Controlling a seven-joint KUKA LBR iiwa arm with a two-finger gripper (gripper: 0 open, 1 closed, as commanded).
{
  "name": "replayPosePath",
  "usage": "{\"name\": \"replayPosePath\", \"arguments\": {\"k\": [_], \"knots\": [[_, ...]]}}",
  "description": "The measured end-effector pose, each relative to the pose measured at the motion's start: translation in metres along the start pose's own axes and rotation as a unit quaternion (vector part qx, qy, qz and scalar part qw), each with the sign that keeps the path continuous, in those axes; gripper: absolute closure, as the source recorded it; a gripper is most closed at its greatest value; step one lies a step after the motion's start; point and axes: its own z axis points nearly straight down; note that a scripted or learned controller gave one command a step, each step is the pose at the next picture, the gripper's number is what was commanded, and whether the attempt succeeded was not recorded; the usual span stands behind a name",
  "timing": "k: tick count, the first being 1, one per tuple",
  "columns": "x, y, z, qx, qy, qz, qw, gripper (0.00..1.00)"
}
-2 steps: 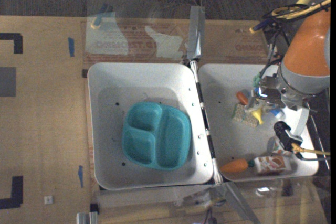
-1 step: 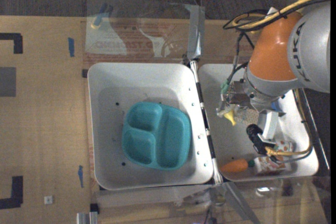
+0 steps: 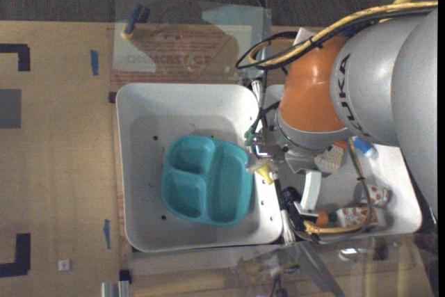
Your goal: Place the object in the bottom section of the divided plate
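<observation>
The teal divided plate is lying flat in the left bin, toward that bin's right wall. The grey arm is leaning in over the seam between the two bins, its gripper hanging just beside the plate's right rim; whether it is clenched or released cannot be told. Small objects are lying jumbled along the right bin's near edge.

Two white bins sit side by side on a wooden bench. Blue tape strips and black corner markings mark the bench surface.
</observation>
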Motion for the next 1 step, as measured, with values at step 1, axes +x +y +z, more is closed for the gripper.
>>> {"name": "replayPosePath", "arguments": {"k": [1], "knots": [[-0.0007,0.0001,0.0000,0.000,0.000,0.001,1.0000,0.00]]}}
